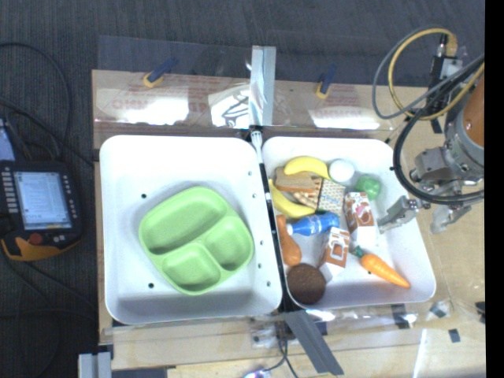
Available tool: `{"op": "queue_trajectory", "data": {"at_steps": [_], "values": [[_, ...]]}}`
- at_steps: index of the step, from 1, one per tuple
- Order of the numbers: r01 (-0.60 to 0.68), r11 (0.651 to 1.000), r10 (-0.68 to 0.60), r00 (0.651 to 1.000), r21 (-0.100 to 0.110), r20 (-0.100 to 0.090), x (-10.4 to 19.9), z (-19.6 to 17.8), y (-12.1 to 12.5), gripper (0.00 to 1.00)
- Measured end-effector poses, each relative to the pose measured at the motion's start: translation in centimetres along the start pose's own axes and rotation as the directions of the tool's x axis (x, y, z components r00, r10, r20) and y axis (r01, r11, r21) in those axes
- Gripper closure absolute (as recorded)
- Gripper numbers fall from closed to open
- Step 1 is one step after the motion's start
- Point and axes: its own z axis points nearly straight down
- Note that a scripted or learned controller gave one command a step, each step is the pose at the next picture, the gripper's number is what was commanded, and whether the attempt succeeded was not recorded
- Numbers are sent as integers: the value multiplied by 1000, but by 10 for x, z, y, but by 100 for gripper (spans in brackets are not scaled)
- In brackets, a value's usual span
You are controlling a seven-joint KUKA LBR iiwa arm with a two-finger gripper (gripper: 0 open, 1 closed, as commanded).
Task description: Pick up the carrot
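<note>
**Bench contents: two white bins, one arm**

Handheld control pad [39, 203]: off the bench at the far left, on dark carpet, screen lit, with black cables trailing above it.

Left bin [126, 160]: shallow, white, rounded corners. It holds one green plate [197, 239] with three compartments, lying at a slant. Nothing sits in any compartment.

Divider [264, 211]: the rims of the two bins meet here, with a grey metal post [262, 77] standing at the far end.

Right bin [409, 290]: same make, crowded in its left and middle parts.
- Banana [303, 168], curved, at the far left of the bin, with a tan waffle-like piece [303, 185] lying across it.
- White ball [341, 170] just beside the banana tip; green round item [367, 186] near it to the right.
- Blue bottle [315, 225] lying on its side in the middle.
- Orange pear-shaped item [289, 246] against the left wall, touching a brown ball [305, 283] at the near edge.
- Two small red-and-white cartons [358, 209], one upright-looking, the second [339, 246] tilted below it.
- Carrot [382, 268]: lies flat in the near right part of the bin, green stub pointing toward the lower carton, tip pointing to the near right corner. Nothing grips it.

Gripper [421, 213]: above the right rim of the right bin, well apart from the carrot. Fingers spread, with nothing between them.
</note>
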Motion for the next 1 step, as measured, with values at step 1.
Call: {"op": "queue_trajectory", "data": {"at_steps": [1], "values": [[274, 962, -274, 962, -11, 6, 28, 152, 2, 0]]}}
